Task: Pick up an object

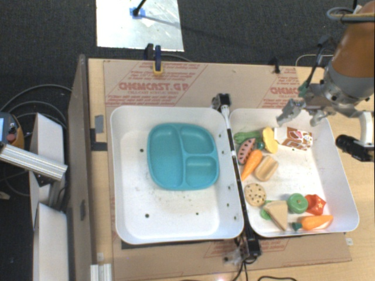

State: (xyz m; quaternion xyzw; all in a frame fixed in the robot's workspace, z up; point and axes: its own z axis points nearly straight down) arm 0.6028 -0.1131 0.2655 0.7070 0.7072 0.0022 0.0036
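Teal divided plate [182, 156] in left white bin [132, 215], cardboard sheet [176, 81] beneath, blue-yellow clamp [156, 57] at its far edge

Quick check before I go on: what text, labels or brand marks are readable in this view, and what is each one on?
"CHEMCAST GP" in red on the brown protective sheet behind the left bin.
The same red print repeats behind the right bin, partly cut off; only "CHEMC" reads.
Smaller red lines around both marks: too blurred to read.
The small patterned card in the right bin: print too small to read.
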